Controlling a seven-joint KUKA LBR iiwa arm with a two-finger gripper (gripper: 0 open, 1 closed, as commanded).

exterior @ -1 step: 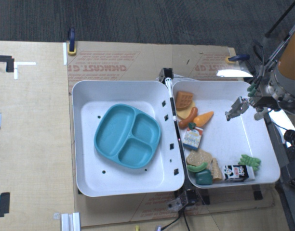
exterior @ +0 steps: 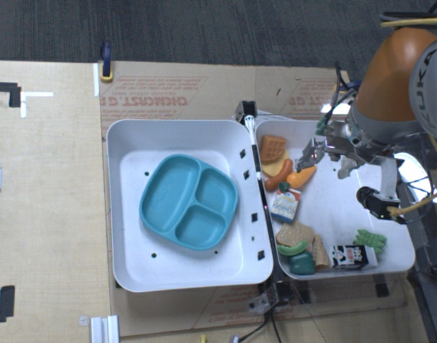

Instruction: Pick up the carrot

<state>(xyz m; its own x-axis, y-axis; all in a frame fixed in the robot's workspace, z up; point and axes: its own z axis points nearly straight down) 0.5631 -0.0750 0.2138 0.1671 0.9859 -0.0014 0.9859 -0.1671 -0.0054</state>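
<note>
- Camera view: the grey arm with its orange band reaches in from the right over the right-hand shallow white plastic bin [exterior: 390,252], and its gripper [exterior: 313,157] hangs low at that bin's upper left part
- The small orange plastic carrot [exterior: 303,176] lies slantwise just below the gripper, with its thick end up toward the fingertips; it looks to be touching them or very nearly so, but whether it sits between the fingers or only beside them I cannot tell
- How far apart the fingers stand is likewise too small and too cluttered to read, so I cannot tell whether the gripper has closed
- Just left of the gripper lie a tan toy waffle [exterior: 273,149] and a yellow-and-red toy piece [exterior: 278,170], crowding the carrot; below the gripper are a small blue-and-white carton [exterior: 285,207], a toy sandwich [exterior: 295,237], a black-and-white milk carton [exterior: 349,256] and a green toy vegetable [exterior: 370,239]
- Far to the gripper's left, the left-hand white bin [exterior: 126,213] holds a teal three-compartment plastic plate [exterior: 188,201]
- Judged progress: the approach seems done, with the gripper brought to the carrot; a sure grasp and the lift clear of the bin are not yet shown, since the carrot appears to rest on the bin floor
</note>
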